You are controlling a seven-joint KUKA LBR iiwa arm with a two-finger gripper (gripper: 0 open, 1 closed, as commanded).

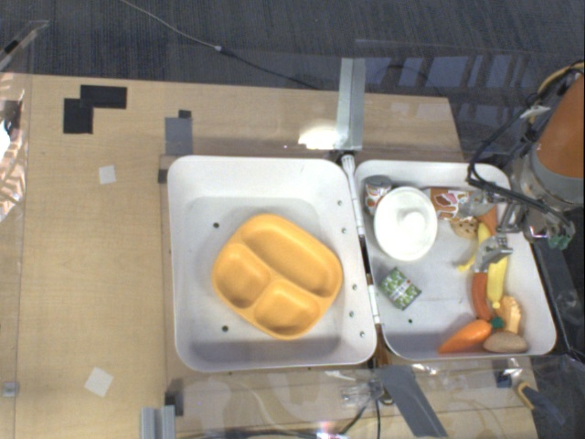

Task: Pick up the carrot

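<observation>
**Mia:** Where is the carrot (464,336)?

**Ben:** It lies in the right bin (430,314), at the near end, next to a brown potato (505,342). It looks like it is touching the potato.

**Mia:** Has the arm (559,135) got it yet?

**Ben:** No. The carrot lies flat in the bin. Nothing is lifted. I think the whole job is left to do.

**Mia:** Where is the gripper (494,242)?

**Ben:** It reaches in from the right and hangs over the far right part of that bin, by a banana (495,279) and a sausage (480,295). The carrot is nearer than that.

**Mia:** Are the fingers wide or narrow?

**Ben:** I cannot tell. They are too small and mixed up with the food.

**Mia:** And the left bin (196,337)?

**Ben:** It holds a yellow plate (277,274).
</observation>
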